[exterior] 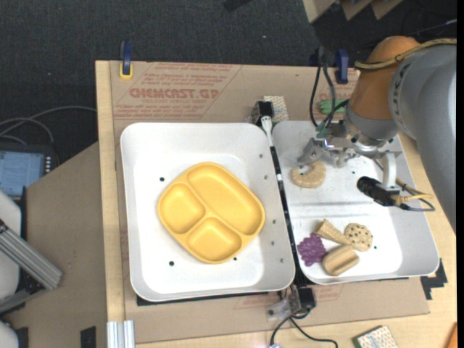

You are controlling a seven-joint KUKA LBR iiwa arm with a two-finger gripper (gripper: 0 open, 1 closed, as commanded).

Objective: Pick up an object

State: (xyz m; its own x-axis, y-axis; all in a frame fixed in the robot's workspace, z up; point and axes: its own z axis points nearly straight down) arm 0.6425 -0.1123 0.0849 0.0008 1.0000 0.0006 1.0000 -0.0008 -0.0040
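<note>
My gripper hangs low over the back of the right bin, at the end of the grey arm with its orange band. Just below it and touching or nearly touching lies a round tan biscuit on the bin floor. Nearer the front of the same bin lie a purple bunch of grapes, a tan wedge, a chip cookie and a brown bread roll. Nothing is visibly lifted.
The left bin holds a yellow divided plate in its middle. A raised ridge separates the two bins. The arm covers the right bin's back right corner.
</note>
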